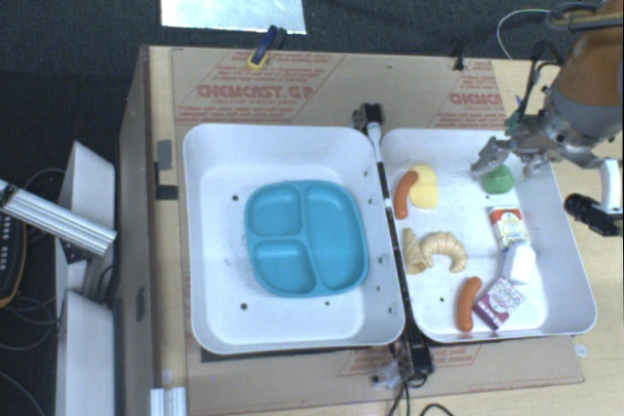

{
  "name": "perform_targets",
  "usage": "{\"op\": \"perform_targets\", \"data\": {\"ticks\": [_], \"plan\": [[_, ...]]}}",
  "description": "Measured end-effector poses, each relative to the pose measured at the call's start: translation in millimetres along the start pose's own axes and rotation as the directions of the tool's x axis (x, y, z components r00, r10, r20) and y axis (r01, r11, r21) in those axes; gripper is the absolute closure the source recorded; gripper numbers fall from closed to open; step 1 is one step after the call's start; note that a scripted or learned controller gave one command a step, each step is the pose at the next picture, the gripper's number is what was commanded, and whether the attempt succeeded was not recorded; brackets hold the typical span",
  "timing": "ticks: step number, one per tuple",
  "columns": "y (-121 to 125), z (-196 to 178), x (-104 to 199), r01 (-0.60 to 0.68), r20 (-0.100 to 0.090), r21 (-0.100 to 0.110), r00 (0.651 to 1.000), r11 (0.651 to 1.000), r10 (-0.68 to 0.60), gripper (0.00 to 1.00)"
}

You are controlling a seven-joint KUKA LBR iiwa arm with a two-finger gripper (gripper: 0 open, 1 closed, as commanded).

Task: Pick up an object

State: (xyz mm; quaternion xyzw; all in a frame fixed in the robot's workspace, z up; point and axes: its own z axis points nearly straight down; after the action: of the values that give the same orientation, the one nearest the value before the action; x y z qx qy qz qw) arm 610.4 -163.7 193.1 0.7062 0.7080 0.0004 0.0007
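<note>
Your gripper (499,161) hangs over the far right part of the right bin (575,292), its fingers spread, with a green piece (499,178) just below them. Nothing sits between the fingers yet, so count the pick as not made. That green piece looks like the nearest target. To do this well, centre the fingers on either side of it before you lower, keep them wide until they reach the bin floor, then close and lift straight up. The piece is small and rounded, so it may squirt out if you catch it off-centre. A red carton (507,229) lies near it, toward the front; keep clear of it.

The right bin also holds a sausage (404,193) touching a yellow piece (424,193), a croissant (447,249), a second sausage (469,303) near the front wall, a white bottle (518,262) and a purple packet (499,302). The left bin (210,209) holds a blue tray (304,239) with three compartments.
</note>
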Motion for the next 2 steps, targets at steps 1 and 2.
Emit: {"op": "perform_targets", "data": {"ticks": [1, 2], "plan": [[-43, 55, 28, -0.001, -0.001, 0.002, 1.000, 1.000, 0.001, 0.00], [-100, 109, 44, -0.001, -0.001, 0.001, 1.000, 1.000, 0.001, 0.00]]}}
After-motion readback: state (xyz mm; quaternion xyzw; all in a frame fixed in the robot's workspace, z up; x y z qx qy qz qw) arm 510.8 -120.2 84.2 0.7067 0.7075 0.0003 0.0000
